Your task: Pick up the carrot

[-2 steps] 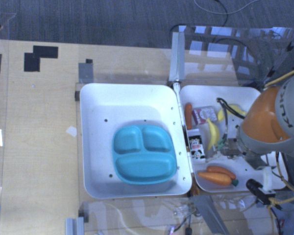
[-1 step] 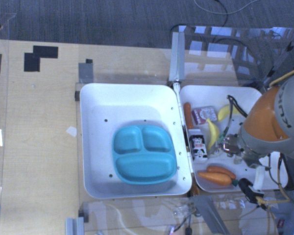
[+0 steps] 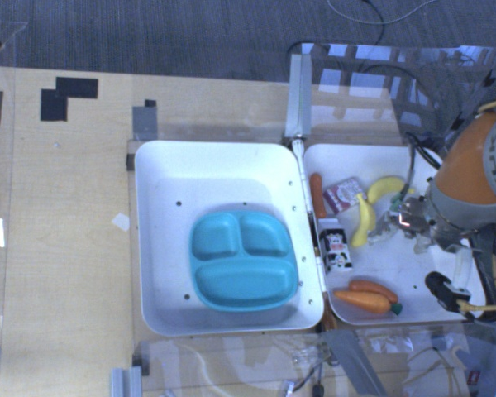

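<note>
The camera view looks down at a slant on a pale wooden bench with two shallow white bins side by side. The right bin [image 3: 413, 292] serves here as the landmark. To its left, touching along a shared wall, sits the left bin [image 3: 161, 222], which holds a blue divided plate [image 3: 244, 259] near its middle.

Inside the right bin, the carrot [image 3: 364, 301] lies on its side against the near wall, toward the near-left corner, its green stub pointing right. A second orange piece [image 3: 374, 287] lies just behind it, touching or nearly so. Along the bin's left wall stand a sausage [image 3: 317, 194] and a small black-and-white carton [image 3: 336, 249]. Farther back lie a banana [image 3: 372, 207] and a small pink packet [image 3: 344, 194].

The grey arm with its orange band [image 3: 473, 168] enters over the bin's right side. The gripper [image 3: 403, 219] hangs over the bin's middle, near the banana and well behind the carrot. Whether its jaws are apart or together cannot be told.

The step in hand appears to be the approach; nothing is grasped. The next move likely calls for travelling toward the near wall, lining up across the carrot, then descending.
</note>
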You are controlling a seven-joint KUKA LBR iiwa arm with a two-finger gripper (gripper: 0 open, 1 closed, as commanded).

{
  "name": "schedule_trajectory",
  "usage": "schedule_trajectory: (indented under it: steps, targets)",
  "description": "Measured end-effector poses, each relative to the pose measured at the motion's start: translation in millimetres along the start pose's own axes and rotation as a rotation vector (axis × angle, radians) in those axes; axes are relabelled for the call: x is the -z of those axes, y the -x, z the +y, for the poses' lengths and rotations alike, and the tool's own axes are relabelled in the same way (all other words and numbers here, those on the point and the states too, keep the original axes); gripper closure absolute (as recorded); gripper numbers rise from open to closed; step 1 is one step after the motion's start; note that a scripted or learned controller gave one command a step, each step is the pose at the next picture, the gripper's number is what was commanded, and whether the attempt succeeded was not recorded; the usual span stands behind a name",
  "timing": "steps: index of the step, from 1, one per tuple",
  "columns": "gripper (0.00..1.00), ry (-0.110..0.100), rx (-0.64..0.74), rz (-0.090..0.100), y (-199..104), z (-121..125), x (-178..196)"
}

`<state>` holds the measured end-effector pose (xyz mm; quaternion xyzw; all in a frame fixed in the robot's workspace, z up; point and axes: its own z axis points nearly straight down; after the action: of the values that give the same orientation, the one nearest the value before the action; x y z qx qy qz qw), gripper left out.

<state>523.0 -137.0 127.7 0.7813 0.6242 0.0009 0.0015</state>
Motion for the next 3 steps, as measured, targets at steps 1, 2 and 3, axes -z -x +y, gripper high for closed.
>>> schedule_trajectory:
  steps: [1,2,3]
  targets:
    - [0.00,0.011,-0.230,0.000,-35.3,-41.3,-38.3]
    - [0.00,0.005,-0.697,0.004,-30.2,12.5,-39.5]
    - [0.00,0.003,-0.773,0.004,-18.4,32.2,-39.9]
